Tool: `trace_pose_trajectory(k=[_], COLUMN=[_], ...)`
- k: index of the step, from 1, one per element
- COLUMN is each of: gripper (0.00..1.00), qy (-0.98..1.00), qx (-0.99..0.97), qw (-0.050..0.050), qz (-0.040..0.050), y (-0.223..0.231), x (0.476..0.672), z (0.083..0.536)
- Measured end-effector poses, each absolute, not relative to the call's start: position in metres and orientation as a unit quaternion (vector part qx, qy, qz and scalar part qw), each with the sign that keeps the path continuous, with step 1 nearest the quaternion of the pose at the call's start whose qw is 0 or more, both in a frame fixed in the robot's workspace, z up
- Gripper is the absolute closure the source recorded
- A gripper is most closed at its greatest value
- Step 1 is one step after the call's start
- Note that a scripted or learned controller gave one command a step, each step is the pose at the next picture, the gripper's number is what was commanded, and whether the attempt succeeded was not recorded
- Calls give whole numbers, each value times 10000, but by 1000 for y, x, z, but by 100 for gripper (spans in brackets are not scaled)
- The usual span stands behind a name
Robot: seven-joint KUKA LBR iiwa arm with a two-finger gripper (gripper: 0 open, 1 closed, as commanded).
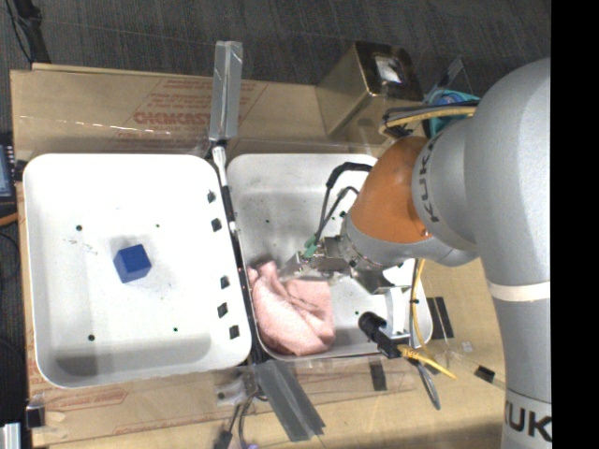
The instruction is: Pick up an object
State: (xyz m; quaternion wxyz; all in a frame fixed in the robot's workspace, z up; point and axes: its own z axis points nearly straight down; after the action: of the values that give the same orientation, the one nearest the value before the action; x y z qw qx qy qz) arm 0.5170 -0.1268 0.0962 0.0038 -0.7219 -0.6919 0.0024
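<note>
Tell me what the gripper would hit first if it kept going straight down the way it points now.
Most likely the crumpled pink cloth in the right white bin. The gripper sits at the cloth's upper edge, so it might meet the bin floor just beside it; depth is hard to judge from this slanted view.

Bright, even overhead light washes the left bin nearly featureless white, with a soft grey shadow along its near wall, while the dark floor stays dim and the whole frame looks slightly soft and grainy.
</note>
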Motion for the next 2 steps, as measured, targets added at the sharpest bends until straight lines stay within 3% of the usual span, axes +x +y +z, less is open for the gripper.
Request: trace_pose_trajectory(k=[1,2], gripper=[0,0], qy=[-7451,-7771], qx=[-6670,-6293], qw=[14,20], qz=[15,8], y=[-99,-103], x=[530,477], z=[90,90])
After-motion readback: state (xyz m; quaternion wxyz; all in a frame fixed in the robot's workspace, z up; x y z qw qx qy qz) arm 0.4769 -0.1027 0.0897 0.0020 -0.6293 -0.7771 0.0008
